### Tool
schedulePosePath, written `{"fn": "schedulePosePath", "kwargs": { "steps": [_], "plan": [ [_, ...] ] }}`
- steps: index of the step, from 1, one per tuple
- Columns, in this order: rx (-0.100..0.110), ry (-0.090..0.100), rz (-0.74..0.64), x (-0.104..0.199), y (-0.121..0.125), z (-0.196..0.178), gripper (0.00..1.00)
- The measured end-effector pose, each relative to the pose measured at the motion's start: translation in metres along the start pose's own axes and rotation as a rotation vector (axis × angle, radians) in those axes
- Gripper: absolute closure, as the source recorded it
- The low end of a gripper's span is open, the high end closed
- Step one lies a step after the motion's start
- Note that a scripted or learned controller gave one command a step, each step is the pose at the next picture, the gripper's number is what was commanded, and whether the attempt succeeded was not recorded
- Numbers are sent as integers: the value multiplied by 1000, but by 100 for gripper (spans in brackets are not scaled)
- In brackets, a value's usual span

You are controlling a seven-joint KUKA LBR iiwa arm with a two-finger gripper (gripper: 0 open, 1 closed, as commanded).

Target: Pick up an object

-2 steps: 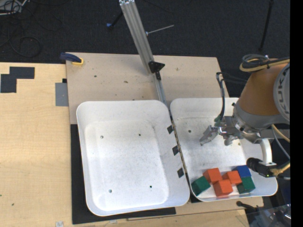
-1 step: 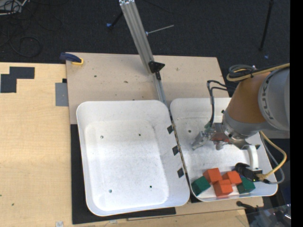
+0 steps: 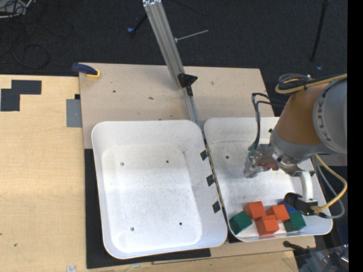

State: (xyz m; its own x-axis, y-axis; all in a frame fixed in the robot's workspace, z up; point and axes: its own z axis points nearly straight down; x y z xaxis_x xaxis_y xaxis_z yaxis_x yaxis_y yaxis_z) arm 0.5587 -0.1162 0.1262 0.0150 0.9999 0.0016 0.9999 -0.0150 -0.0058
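A pale wooden surface (image 3: 147,92) is carrying two shallow white bins lying side by side. The left bin (image 3: 153,186) is resting just beside the right bin (image 3: 238,140), their rims touching. Behind the left bin, a slanted metal rail (image 3: 167,41) is standing on the surface, with a small blue-and-yellow clamp (image 3: 86,69) sitting at the far left corner.

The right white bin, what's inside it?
The right bin holds a pile of orange blocks, green blocks and one blue block at its near end. The arm covers part of the bin's floor, so anything beneath stays hidden.
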Motion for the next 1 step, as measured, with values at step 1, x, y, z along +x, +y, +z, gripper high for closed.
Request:
{"fn": "schedulePosePath", "kwargs": {
  "steps": [1],
  "plan": [
    [-6,-1,-6,-2,2,-42,100]
  ]
}}
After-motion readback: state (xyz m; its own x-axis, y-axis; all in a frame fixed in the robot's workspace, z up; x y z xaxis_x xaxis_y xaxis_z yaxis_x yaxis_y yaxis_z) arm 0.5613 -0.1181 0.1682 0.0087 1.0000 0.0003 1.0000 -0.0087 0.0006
